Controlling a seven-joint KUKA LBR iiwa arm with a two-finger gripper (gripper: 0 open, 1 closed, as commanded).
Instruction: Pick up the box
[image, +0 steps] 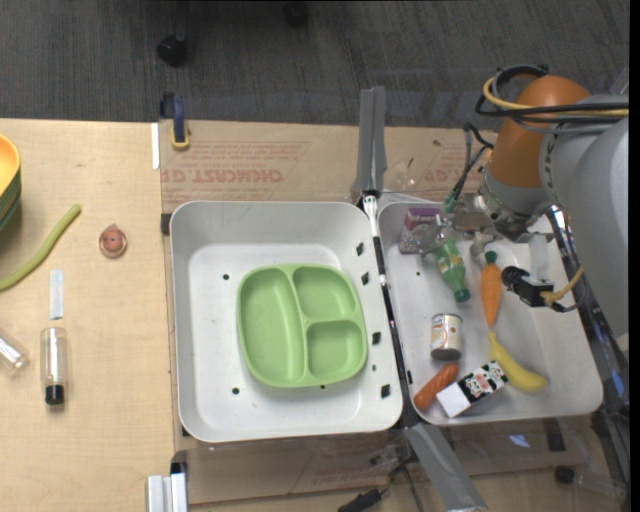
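Box (474, 388) lies in right bin (570, 350), near front rim, long axis slanting up-right, touching carrot (436, 386) and banana (516, 366). Gripper (452, 222) at bin's back; finger state: cannot tell.

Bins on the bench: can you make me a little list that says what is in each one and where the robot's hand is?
left bin: green divided plate
right bin: green bottle, two carrots, can, banana, cow-print box
box position: near front edge, between carrot and banana
gripper: over the far end of the right bin, away from the box
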